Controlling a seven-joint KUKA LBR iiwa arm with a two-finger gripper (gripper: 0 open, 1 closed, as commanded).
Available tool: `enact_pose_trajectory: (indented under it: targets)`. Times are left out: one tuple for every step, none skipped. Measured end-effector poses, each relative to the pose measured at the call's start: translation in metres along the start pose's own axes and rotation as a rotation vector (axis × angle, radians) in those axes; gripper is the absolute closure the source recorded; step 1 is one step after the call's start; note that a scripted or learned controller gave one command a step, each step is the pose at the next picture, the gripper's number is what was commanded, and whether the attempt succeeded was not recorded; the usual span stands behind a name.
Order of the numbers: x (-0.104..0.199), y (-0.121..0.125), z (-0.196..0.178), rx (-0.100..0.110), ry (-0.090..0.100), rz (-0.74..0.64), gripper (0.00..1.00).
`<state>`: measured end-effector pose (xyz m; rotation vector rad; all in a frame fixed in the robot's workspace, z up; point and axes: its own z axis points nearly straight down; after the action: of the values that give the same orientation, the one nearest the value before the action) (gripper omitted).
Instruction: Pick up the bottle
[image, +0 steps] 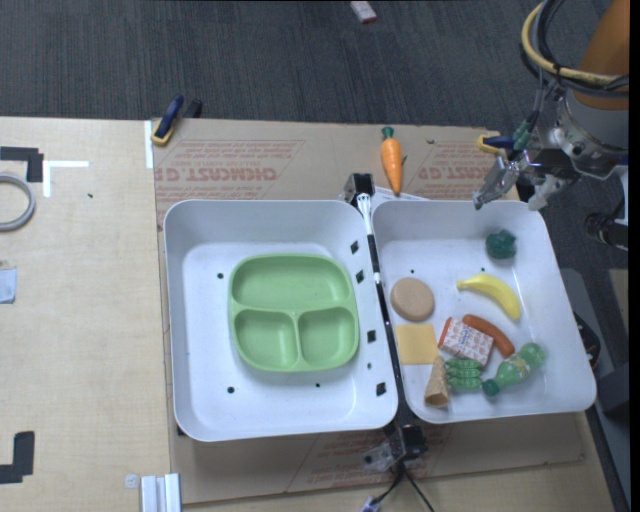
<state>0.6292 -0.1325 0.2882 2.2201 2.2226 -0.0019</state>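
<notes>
The bottle (516, 367) is small, green and translucent. It lies on its side in the right bin (560, 300), near that bin's front right corner, with a green pea pod (463, 374) just to its left. My gripper (512, 190) hangs over the bin's back right rim, far behind the bottle and apart from it. Its two fingers are spread open and nothing sits between them.
The right bin also holds a broccoli floret (500, 243), a banana (492, 294), a round bun (411, 298), a cheese slice (417, 343), a red packet (466, 341), a sausage (490, 333) and a cone (437, 385). A green divided plate (294, 312) sits in the left bin. A carrot (390, 158) lies behind the bins.
</notes>
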Motion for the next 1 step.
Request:
enact_pose_trajectory:
  targets:
    - [-0.0003,0.0005,-0.0095,-0.001,-0.002,-0.002,1.00]
